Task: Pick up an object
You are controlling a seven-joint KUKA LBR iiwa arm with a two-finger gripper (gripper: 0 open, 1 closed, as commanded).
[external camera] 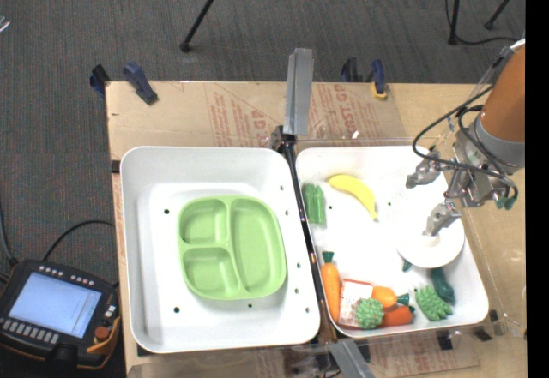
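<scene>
Camera view from above the bench takes in two shallow white bins side by side, the left white bin (137,196) bearing a pale green plastic plate with three compartments (232,248), which lies flat near its middle with nothing on it. The right white bin (377,164) holds the loose things to choose from: a yellow toy banana (354,193) toward the far side, a small green ridged vegetable piece (314,204) against the left wall, an orange toy carrot (331,284) along the same wall nearer the front, a white card with an orange-and-red food piece on it (377,297), a bumpy green toy broccoli (369,313) at the front edge, a second green knobbly piece (433,303) at the front right, and a round white saucer (431,249) with a dark green thing partly under it. The grey arm with an orange band (506,111) reaches in from the right, and its two-finger gripper (446,215) hangs at the far rim of the white saucer, whether touching it or just above I cannot tell. Whether the claw is spread or pressed together I cannot tell either, as cables and the wrist crowd that spot. Nothing is seen pinched in it and every object appears to lie in the bin, so I judge the pick as not yet made: closing on something and lifting it clear remain.
</scene>
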